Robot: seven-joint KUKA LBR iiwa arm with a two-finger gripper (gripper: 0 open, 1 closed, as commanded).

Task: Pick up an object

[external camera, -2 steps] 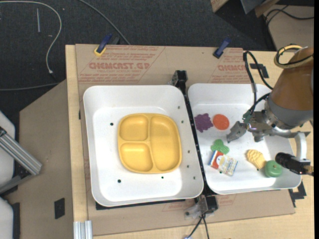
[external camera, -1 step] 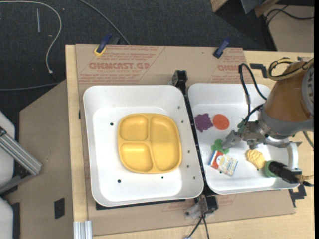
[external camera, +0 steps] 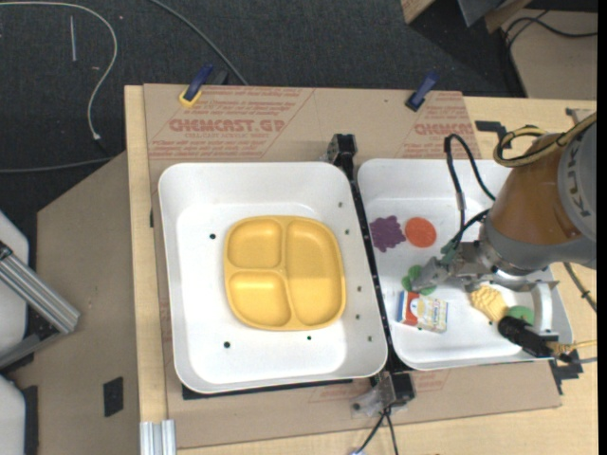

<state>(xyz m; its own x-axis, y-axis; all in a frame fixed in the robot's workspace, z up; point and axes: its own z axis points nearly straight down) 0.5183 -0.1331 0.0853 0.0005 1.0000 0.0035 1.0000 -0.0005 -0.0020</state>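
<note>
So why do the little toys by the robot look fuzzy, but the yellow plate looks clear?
Camera view: the yellow divided plate is big, evenly lit and sharp; the small toys in the right bin, like the purple piece and orange piece, are tiny and soft-edged, with the arm's shadow on some. No strong glare.

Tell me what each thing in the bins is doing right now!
Yellow plate: lying flat in the left bin.
Purple toy: lying in the right bin.
Orange toy: lying beside the purple toy.
Small packet: lying flat.
Claw: low over the right bin, just above the packet.
</note>
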